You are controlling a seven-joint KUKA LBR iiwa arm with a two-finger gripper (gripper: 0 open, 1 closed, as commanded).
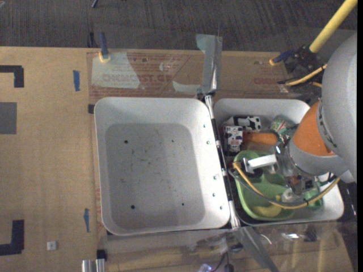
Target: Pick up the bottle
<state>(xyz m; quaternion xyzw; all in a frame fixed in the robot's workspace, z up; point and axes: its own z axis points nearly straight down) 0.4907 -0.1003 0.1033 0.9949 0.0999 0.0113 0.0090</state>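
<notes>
Arm reaches into right bin (334, 211), end effector (286, 177) low over clutter; grip state cannot be judged (wrist blocks view). Bottle not clearly identifiable amid green bowl (255, 200) and toys. Step: descent toward grasp. Next: close, lift straight.

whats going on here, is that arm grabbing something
The grey arm with the orange band reaches in from the right, its gripper low over the cluttered right bin, above a green bowl. No bottle shows between its fingers, so nothing is visibly picked up. The left bin sits alongside, untouched.
</notes>
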